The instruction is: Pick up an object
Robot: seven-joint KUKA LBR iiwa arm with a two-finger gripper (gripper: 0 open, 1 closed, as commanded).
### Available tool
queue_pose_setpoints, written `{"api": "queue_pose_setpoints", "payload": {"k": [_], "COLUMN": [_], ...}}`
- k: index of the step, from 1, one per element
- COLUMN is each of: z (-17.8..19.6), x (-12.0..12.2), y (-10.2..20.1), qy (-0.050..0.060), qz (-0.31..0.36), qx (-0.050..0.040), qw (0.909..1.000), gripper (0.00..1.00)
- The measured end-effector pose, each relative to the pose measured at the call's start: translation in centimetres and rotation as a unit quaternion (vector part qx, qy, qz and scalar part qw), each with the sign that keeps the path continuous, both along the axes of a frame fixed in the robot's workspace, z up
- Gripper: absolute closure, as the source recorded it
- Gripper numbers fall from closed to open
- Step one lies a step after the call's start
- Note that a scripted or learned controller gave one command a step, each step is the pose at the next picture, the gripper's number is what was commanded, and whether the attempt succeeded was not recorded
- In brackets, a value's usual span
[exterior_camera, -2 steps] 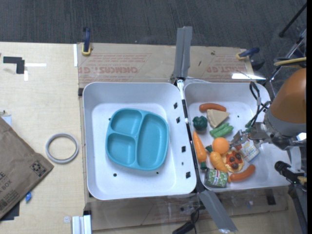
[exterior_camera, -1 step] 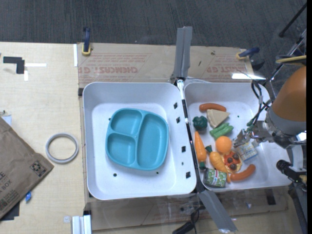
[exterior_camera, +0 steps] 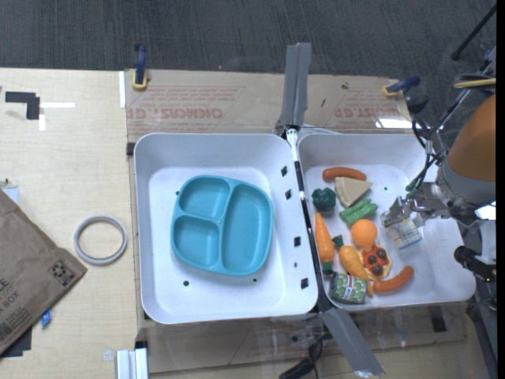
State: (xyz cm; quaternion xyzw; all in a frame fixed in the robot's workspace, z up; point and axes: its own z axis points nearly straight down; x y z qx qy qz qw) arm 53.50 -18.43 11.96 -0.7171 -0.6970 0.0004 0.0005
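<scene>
So the arm (exterior_camera: pixel 473 152) came in from 3 o'clock and the gripper (exterior_camera: pixel 401 212) sat low over the right bin (exterior_camera: pixel 442 290), at about the 3 o'clock side of the toy food pile. There was a small clear-ish packet (exterior_camera: pixel 405 234) right under it, touching or nearly so, but honestly the view didn't let anyone tell whether the fingers were spread or pinched, or whether that packet was actually between them. The rest of the pile: an orange (exterior_camera: pixel 364 233) in the middle, a sausage (exterior_camera: pixel 344 174) at 12 o'clock, a wedge of sandwich (exterior_camera: pixel 351 189) just below it, broccoli (exterior_camera: pixel 323 200) at 10, a carrot (exterior_camera: pixel 323 239) along the 9 o'clock wall, another sausage (exterior_camera: pixel 392 279) at 5. The left bin (exterior_camera: pixel 150 212) held a blue divided plate (exterior_camera: pixel 223 225). As for the packet, it looked light and probably crinkly, likely slippery too, so a pinch across its narrow width near the middle seemed the safest bet. Grabbing a corner would probably just let it slide out.
</scene>
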Motion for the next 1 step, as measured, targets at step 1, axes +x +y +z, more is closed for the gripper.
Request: {"api": "queue_pose_setpoints", "payload": {"k": [1], "z": [6.81], "x": [4.72], "y": [5.31], "qy": [0.001], "qz": [-0.086], "qx": [-0.0008], "qw": [0.9963], "gripper": [1.00]}}
